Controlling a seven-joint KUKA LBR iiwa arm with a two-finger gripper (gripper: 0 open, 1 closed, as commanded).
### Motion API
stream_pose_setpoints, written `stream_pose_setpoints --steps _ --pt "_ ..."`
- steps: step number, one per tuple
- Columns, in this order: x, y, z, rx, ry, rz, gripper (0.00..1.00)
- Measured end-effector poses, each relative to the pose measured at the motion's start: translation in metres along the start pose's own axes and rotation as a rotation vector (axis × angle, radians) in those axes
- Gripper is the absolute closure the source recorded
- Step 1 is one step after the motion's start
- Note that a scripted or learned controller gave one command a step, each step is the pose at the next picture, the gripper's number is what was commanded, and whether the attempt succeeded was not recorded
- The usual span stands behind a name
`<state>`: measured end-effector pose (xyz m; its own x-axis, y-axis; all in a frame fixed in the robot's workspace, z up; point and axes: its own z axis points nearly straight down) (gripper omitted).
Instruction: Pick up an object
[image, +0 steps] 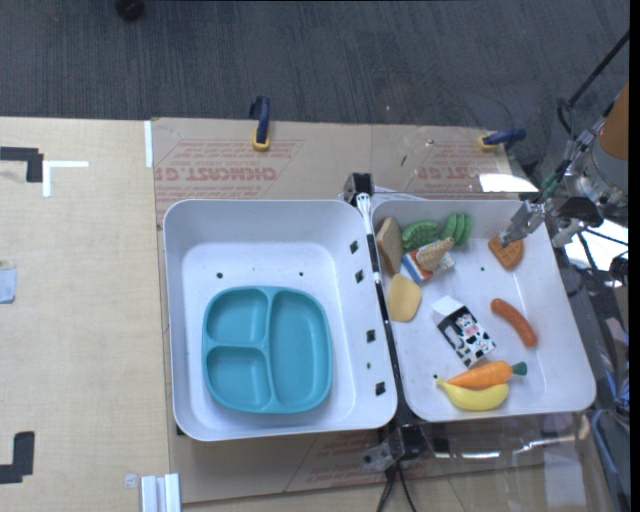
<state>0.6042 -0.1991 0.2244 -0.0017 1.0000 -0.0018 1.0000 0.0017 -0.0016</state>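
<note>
- One claw (520, 232) hangs at the far right corner of the right bin (572, 335), on the arm that reaches in from the right. Whether it is spread or pressed together cannot be told at this size.
- An orange waffle (507, 253) lies directly under the claw tip. The tip meets the waffle's upper edge in the view, but contact cannot be confirmed, and no grip on it shows.
- A red sausage (514, 322) lies nearer the camera than the waffle, apart from it.
- A black-and-white carton (466, 333) lies left of the sausage, mid-bin.
- A carrot (487, 375) rests against a banana (476, 396) at the near edge.
- Green vegetables (436, 230) sit at the far wall, left of the waffle.
- A brown slice (388, 238) and a yellow piece (404, 297) lie along the left wall.
- The left bin (172, 300) holds a teal plate (268, 350) with three sections.
- Two blue clamps (260, 122) grip the cardboard (210, 165) under both bins.
</note>
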Motion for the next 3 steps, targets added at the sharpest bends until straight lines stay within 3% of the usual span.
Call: stream_pose_setpoints --steps 1,2,3 --pt "-0.012 -0.046 0.119 0.001 0.002 -0.204 0.0" --pt "-0.013 -0.043 0.109 -0.005 -0.001 -0.198 1.0" --pt "-0.002 -0.127 0.134 0.003 0.004 0.199 1.0"
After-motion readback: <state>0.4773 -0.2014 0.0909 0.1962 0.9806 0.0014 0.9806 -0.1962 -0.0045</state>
